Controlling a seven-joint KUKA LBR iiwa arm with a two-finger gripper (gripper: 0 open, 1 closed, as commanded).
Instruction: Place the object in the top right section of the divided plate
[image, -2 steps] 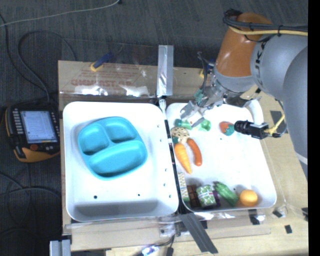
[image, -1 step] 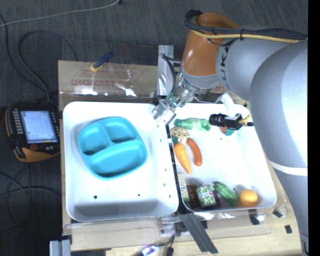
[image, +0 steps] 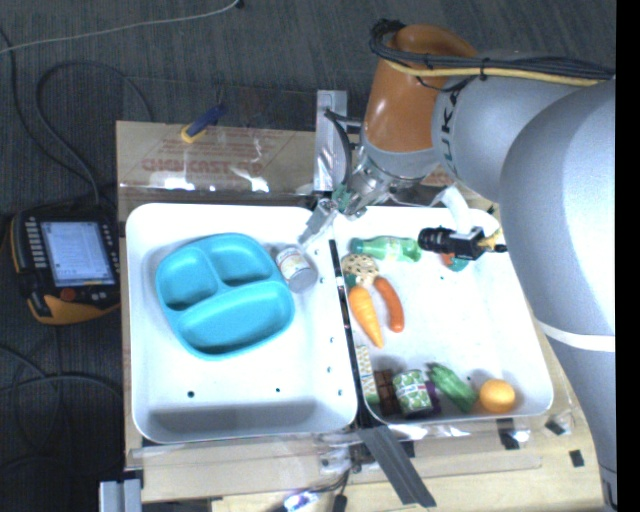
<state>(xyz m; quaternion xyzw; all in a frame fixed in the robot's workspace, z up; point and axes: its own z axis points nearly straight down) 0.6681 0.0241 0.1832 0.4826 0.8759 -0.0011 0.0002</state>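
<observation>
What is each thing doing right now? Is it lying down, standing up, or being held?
Blue divided plastic plate: flat in the left bin, sections bare.
Small silver metal can: on its side by the plate's right rim, outside it.
Robot's hand: above the can.
Two orange carrots: lying in the right bin.
Green plastic bottle: lying down.
Round orange fruit: resting in the bin's corner.

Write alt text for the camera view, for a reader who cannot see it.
A grey and orange robot arm's pincer hovers by a small silver can beside a blue divided plate in the left white bin. The right bin holds toy carrots and other toy foods.
</observation>
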